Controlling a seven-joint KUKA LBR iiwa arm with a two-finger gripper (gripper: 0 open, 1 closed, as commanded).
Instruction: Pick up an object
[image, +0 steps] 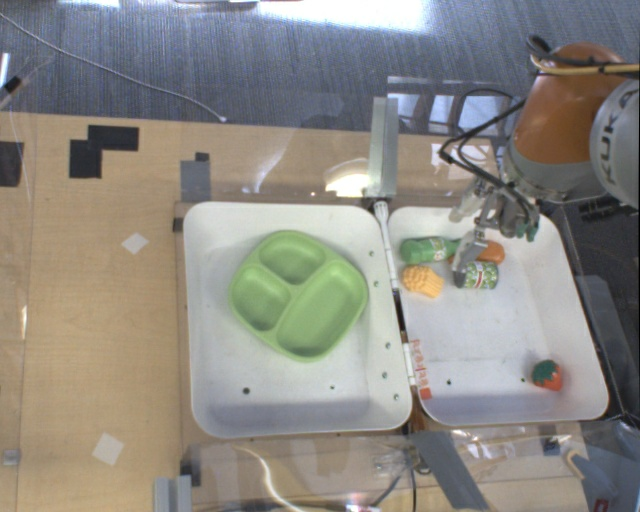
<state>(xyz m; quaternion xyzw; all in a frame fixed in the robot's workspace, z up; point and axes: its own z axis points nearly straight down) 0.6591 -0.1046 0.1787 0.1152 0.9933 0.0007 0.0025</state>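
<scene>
the claw (470, 262) hangs low over the far part of the right bin (500, 385), its slim fingers pointing down beside a small cluster of toy food. how far the claw is spread cannot be told from this slanted look, and nothing is plainly seen pinched in it. its tip sits just beside, perhaps touching, a green can (480, 277) lying on its side. behind the can, partly hidden by the claw, an orange piece (490, 253) shows. to the left of the claw lies a green bottle-like item (428, 248), and just in front of that a yellow corn cob (423, 282), close to the bin's left wall. these crowd the claw on its left and near sides. well apart, in the bin's near right corner, rests a small red-orange fruit with a green top (546, 375).

the left bin (215, 400) carries a green divided plate (298, 293) of three compartments, lying about its middle. both bins sit side by side on the table (90, 330), and black cables loop off the arm (570, 120) above the right bin's far edge.
</scene>
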